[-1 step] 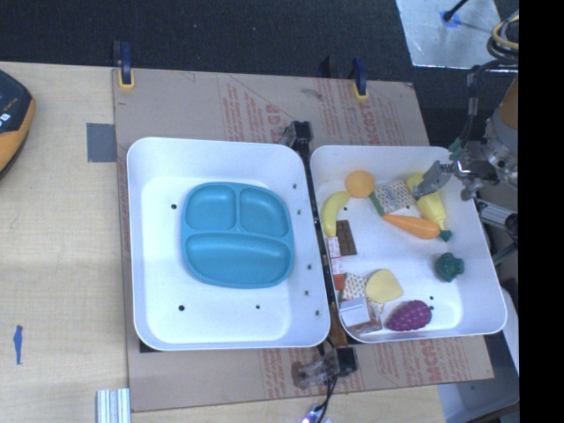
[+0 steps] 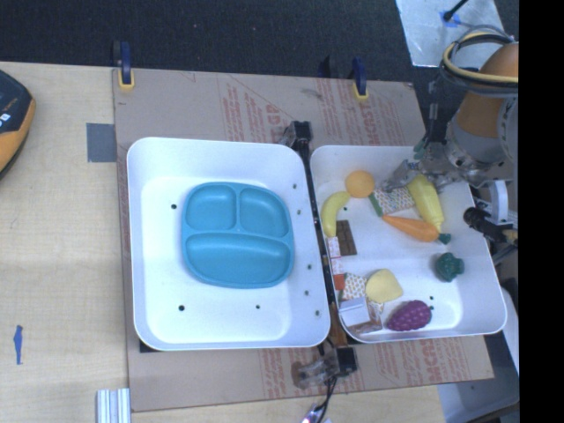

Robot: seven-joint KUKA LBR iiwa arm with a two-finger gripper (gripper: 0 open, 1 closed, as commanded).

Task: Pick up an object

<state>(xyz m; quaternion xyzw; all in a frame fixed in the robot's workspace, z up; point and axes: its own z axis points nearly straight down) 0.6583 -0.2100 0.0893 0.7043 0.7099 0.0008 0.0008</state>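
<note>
The right bin (image 2: 476, 320) holds several toy foods. An orange ball (image 2: 359, 183) lies at its back, with a yellow banana (image 2: 333, 210) to the left of it. A long yellow piece (image 2: 426, 201) and an orange carrot (image 2: 411, 227) lie near the bin's right side. Toward the front are a green broccoli (image 2: 448, 266), a pale yellow fruit (image 2: 383, 285) and purple grapes (image 2: 409, 315). My gripper (image 2: 425, 171) hangs low over the back right of this bin, right above the upper end of the long yellow piece. Nothing is visibly lifted.
The left bin (image 2: 150, 236) carries a blue divided plate (image 2: 237, 234). Small printed packets (image 2: 352, 291) lie along the right bin's left wall and under the yellow piece. A yellow-black device (image 2: 11, 117) sits at the bench's far left. The arm (image 2: 485, 104) rises at the right.
</note>
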